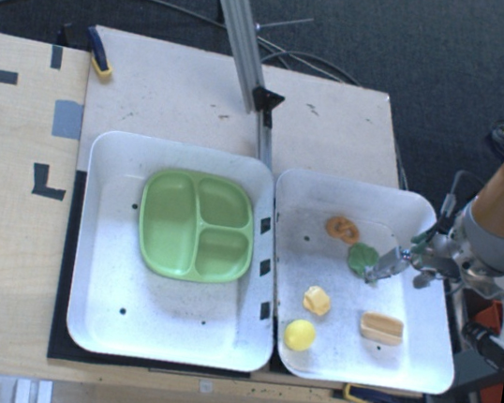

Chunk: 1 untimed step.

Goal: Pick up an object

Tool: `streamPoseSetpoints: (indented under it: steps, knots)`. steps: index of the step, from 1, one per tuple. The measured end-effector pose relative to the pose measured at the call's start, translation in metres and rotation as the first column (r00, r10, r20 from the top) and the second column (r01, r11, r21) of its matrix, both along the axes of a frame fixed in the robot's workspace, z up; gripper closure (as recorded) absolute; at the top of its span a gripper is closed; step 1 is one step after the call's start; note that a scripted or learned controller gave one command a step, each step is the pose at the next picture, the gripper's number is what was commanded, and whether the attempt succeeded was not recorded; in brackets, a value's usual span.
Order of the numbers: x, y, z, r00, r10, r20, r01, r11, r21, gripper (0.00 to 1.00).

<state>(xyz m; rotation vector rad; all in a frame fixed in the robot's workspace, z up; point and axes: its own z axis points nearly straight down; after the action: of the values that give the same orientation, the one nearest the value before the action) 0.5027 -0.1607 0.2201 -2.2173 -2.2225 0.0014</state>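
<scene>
I am reaching in from the right over the right bin (pixel 417 360), and my gripper (pixel 376 271) is hanging low near its middle, just beside a small green piece (pixel 362 257). The fingertips are touching or nearly touching that piece, but I cannot tell whether they are open, closed or gripping it. An orange pretzel-like piece (pixel 343 228) is lying just above the green one. A pale yellow chunk (pixel 317 300) and a yellow ball (pixel 299 334) are sitting toward the bin's lower left, and a tan bun-like piece (pixel 381 327) is resting lower right. The left bin (pixel 102 248) is holding a green divided plate (pixel 197 226).
</scene>
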Motion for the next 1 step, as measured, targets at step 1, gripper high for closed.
streamPoseSetpoints:
  steps: [1]
  knots:
    - [0.0,-0.0002,0.0001,1.0,0.0,0.0,0.0,1.0,0.0,0.0]
